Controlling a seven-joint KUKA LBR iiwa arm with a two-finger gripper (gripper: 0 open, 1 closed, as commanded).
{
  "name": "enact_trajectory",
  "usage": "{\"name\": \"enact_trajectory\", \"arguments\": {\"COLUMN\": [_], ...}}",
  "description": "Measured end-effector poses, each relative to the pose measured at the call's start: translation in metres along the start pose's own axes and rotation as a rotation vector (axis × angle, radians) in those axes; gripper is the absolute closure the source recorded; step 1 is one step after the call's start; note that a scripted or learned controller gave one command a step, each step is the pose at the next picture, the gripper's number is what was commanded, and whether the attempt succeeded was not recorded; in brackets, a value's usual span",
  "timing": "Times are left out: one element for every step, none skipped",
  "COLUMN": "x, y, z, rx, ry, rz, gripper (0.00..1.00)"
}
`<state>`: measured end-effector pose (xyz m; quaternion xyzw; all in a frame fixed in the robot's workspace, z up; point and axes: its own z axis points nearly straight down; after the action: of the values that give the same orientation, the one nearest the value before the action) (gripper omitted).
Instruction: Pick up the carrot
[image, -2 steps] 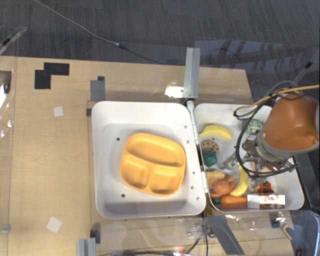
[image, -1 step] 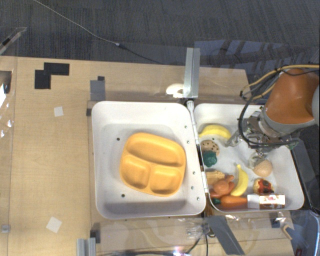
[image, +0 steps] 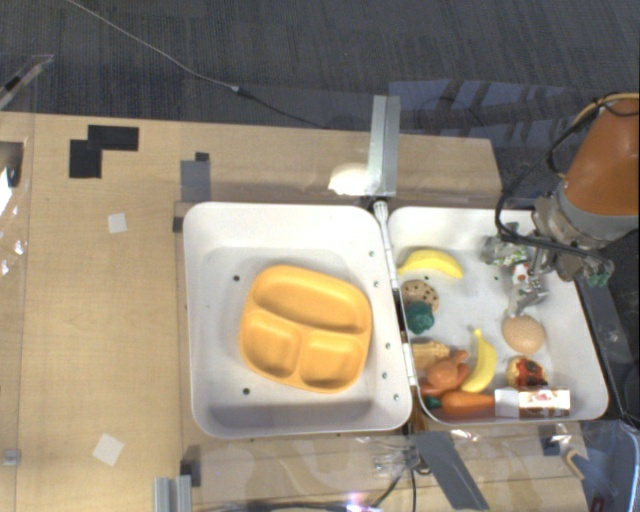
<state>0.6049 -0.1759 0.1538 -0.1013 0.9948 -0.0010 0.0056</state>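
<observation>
You have the wooden surface (image: 100, 330) carrying two white bins side by side; the left bin (image: 215, 300) holds a yellow divided tray (image: 305, 327), the right bin (image: 570, 330) holds the clutter. The arm (image: 605, 170) reaches in from the right, and its tool (image: 528, 292) hangs over the right bin's upper right part, just above a pale egg (image: 523, 333); you cannot tell from this slant whether the tool is apart or together, and nothing shows clamped in it.

The carrot (image: 466, 404) lies at the bin's front wall, low in the left half; it touches a banana (image: 483, 362) above it and a white box (image: 532, 402) at its right end; an orange lump (image: 445, 373) crowds its upper left. A second banana (image: 432, 263), a cookie (image: 419, 295) and a green piece (image: 420, 318) sit further back.

You are in the approach step, I judge; the next move calls for travel forward and left to the carrot, then a descent; room is tight there against the front wall and neighbours; the bin's middle is open.
</observation>
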Motion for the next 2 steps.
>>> {"name": "enact_trajectory", "arguments": {"x": [-0.016, 0.065], "y": [-0.034, -0.018], "z": [-0.056, -0.084], "rx": [0.001, 0.001], "ry": [0.000, 0.003], "rz": [0.232, 0.375], "gripper": [0.00, 0.00]}}
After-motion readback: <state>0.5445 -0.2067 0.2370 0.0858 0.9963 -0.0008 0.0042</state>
